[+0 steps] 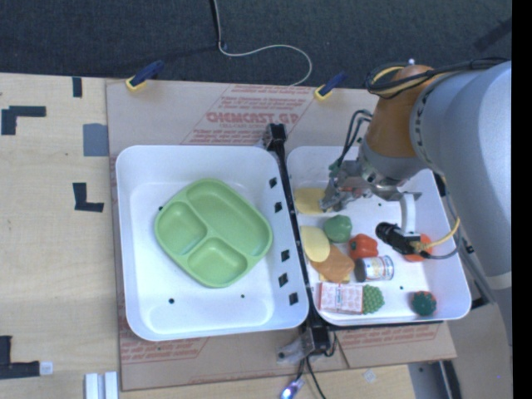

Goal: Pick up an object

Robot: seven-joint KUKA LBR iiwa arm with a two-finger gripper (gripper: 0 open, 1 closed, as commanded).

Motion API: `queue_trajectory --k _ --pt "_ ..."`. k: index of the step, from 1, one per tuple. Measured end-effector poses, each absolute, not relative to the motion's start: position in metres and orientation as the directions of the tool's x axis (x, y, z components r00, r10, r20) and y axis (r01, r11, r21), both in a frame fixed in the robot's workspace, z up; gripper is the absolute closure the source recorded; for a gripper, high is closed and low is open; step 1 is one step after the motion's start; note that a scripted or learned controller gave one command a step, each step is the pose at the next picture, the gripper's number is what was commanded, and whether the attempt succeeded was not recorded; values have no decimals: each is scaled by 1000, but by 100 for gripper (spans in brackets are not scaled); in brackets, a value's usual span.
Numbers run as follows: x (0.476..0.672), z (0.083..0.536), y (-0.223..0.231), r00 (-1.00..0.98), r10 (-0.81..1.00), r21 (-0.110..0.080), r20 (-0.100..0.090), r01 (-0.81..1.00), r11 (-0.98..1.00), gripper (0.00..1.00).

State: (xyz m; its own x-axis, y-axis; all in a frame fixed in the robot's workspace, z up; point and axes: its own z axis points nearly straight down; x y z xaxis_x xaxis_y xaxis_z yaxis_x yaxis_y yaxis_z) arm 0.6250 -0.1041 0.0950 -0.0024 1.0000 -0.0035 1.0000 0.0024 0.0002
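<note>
1. White plastic makes up two shallow bins set side by side on a cardboard sheet, seen from above at a slant. The left bin holds a green divided plate, which lies flat near the middle.

2. The right bin holds the small things from which one is to be picked up. They are crowded toward its left wall and front, probably where they were tipped in.

3. A pale yellow piece lies against the left wall. Just below it a small green ball is seen, then a second yellow piece resting on a tan, bun-like item.

4. To the right of these lie a red and orange pepper-like toy and a small jar on its side. A red and white packet, a dark green bumpy item and a round green item lie along the front.

5. The grey arm is brought in from the right, its orange band above the wrist. The gripper is lowered into the back left of the right bin, just above the green ball and beside the pale yellow piece.

6. Whether the jaws are spread or pressed together cannot be told, as they are small and dark against the clutter. Nothing is seen held between them.

7. It is judged that a grasp is being lined up, with the green ball or the yellow piece as the likely target.
</note>
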Motion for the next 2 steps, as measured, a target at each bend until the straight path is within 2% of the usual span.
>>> queue_trajectory --k 2 --pt "639 209 -116 -1 1000 6 -1 1000 1 100"
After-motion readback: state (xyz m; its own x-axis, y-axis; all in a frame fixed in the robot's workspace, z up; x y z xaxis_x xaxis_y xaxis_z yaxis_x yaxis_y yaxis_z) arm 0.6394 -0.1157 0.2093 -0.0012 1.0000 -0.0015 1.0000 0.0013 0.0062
